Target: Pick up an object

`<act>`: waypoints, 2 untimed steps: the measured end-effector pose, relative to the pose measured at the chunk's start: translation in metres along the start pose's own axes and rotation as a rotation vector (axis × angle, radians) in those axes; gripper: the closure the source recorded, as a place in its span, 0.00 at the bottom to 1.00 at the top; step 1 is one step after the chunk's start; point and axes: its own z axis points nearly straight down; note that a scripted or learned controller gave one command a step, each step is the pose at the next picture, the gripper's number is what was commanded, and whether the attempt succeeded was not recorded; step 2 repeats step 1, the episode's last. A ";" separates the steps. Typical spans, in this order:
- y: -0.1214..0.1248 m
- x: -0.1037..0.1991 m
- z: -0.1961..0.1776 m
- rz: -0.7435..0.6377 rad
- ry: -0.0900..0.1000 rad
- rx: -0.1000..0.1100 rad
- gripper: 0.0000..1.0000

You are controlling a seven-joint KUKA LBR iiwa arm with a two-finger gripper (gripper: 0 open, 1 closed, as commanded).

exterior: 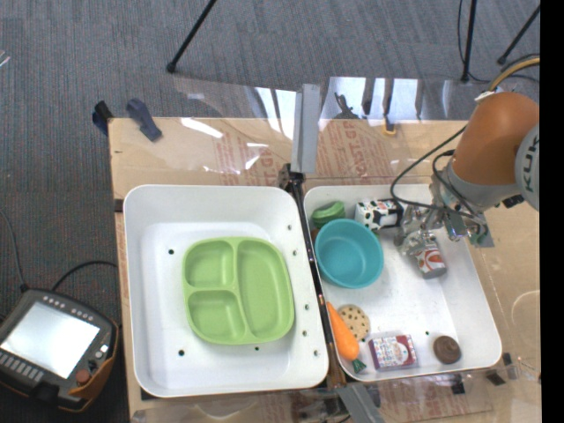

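Observation:
My gripper (421,233) hangs low over the far right part of the right bin (467,311), under the arm's orange band (498,144). A small red and white can (431,261) lies on its side just in front of the gripper, touching or nearly touching it. To the left are a teal bowl (349,252), a black and white cow-patterned object (377,212) and a small green object (328,211). Along the bin's near edge are an orange carrot (344,333), a round cookie (354,321), a pink packet (392,351) and a brown round piece (448,349).
The left bin (154,236) holds a green divided plate (238,289). A narrow ridge (310,254) separates the two bins. Black cables (414,170) trail from the arm over the right bin's far edge. A teach pendant (53,342) lies off the bench at lower left.

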 end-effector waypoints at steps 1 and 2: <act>0.009 0.082 0.001 -0.509 0.001 -0.001 1.00; 0.009 0.082 0.001 -0.509 0.001 -0.001 1.00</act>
